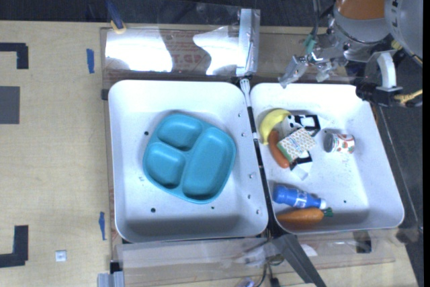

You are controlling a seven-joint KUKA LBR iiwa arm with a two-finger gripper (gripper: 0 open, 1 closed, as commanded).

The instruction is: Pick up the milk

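Above the right bin's [376, 144] far rim hangs the gripper [304, 69].

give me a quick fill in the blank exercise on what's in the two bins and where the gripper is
1. The blue divided plate lies in the ____ bin.
2. The milk carton lies in the ____ bin, beside the banana.
3. The carrot lies along the right bin's ____ edge, next to the blue bottle.
4. The gripper hovers over the right bin's ____ rim.

Missing words: left; right; near; far
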